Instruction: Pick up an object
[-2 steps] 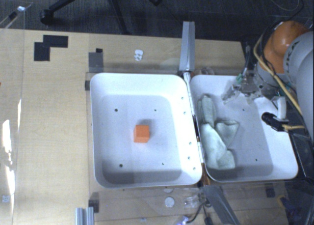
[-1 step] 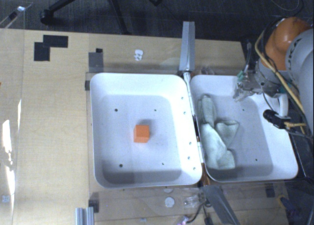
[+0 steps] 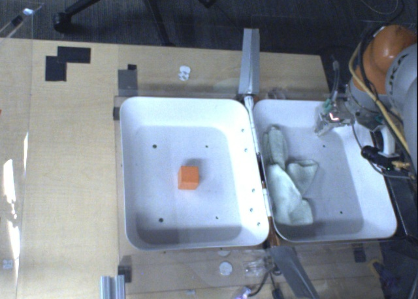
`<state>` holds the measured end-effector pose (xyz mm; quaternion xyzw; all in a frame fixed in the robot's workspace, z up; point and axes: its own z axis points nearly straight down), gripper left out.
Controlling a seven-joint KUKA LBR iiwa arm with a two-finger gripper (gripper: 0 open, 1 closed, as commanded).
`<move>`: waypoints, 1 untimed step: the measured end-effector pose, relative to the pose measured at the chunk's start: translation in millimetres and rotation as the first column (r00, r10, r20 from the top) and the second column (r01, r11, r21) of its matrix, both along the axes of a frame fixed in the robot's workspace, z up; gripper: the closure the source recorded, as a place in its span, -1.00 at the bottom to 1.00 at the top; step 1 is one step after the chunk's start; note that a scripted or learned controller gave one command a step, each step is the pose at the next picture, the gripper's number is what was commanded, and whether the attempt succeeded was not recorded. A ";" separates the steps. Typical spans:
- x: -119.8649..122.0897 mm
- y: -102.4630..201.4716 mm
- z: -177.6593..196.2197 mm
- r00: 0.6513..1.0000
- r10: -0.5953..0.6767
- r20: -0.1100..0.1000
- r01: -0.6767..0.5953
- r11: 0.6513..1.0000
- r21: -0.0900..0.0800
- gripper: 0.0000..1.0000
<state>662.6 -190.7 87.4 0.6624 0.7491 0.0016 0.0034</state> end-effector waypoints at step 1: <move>0.0 0.3 -0.2 1.000 0.000 0.000 0.000 1.000 0.001 -1.00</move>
